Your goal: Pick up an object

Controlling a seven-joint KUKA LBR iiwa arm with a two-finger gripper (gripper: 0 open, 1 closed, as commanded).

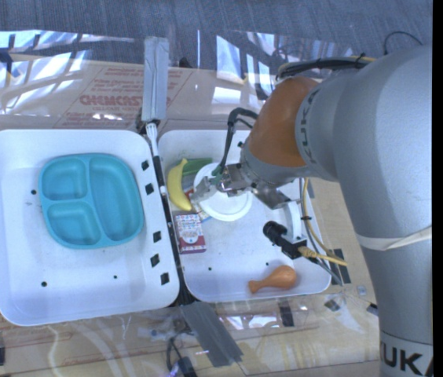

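Nearest the camera, part of a word in dark letters, "UK", is showing on the grey arm (394,210) at the lower right. Just beyond, in the right bin (229,289), a tan drumstick (274,279) is lying by the near wall, its thin end pointing left and its fat end right, long axis running along that wall. Farther in, a small red carton (190,232) with print too small to read is lying flat by the divider, long axis running near to far. Beyond it a smooth yellow banana (177,185) is curving along the left wall, also near to far, with something green (199,166) behind it. A round white plate (225,206) is sitting beside the banana. The gripper (208,193) is hanging over the plate's left edge, close to the banana; whether its fingers are spread or pressed together I cannot tell.

In the left bin (17,289), a teal plastic tray (90,200) with three compartments and rounded corners is resting flat. Farthest off, brown cardboard (100,96) is bearing red lettering too faint to read surely.
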